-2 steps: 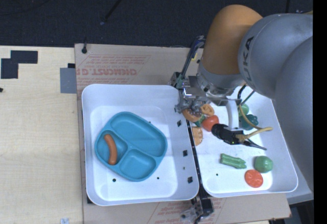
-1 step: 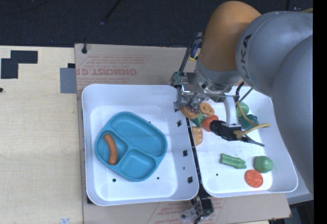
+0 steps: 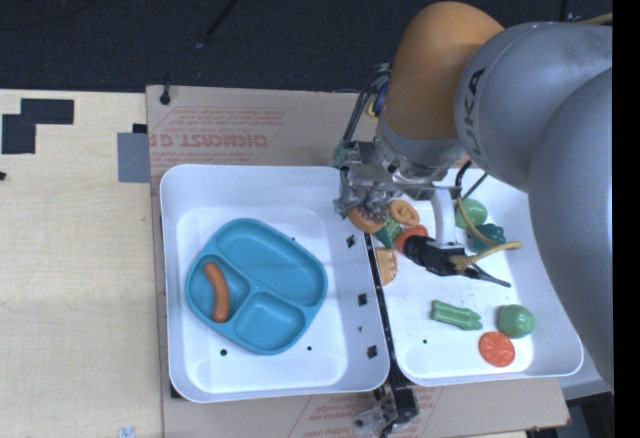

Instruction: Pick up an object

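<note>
Claw (image 3: 360,196) hangs at centre frame, right over the seam where the two bins meet, near their upper end. Can't tell if it's released or clenched, the wrist blocks the view. Nothing visibly gripped.

Arm (image 3: 520,106) fills the upper right and covers the top of the right bin. Tabletop (image 3: 70,276) is bare wood on the left. Left bin (image 3: 175,276): blue divided plate (image 3: 270,276) with a sausage (image 3: 216,291) in its left compartment. Right bin (image 3: 430,354): toy food, most of it bunched just below the claw.

Likely target, my guess: tan piece (image 3: 366,219) directly under the claw, at or against the shared rim. Orange biscuit (image 3: 403,214) just right of it, second tan piece (image 3: 386,267) lower down by the seam, red bit (image 3: 410,242) between them. Green round thing (image 3: 470,211) near the arm. Well apart at lower right: green pickle (image 3: 456,314), green ball (image 3: 516,319), red tomato (image 3: 497,349).

Risks:
- descent lands on the bin rim instead of the piece, since the target sits at the seam
- cluster is tight, so closing could catch two or shove a neighbour into the left bin
- piece looks flat and low, so it may slip out on the lift
</note>
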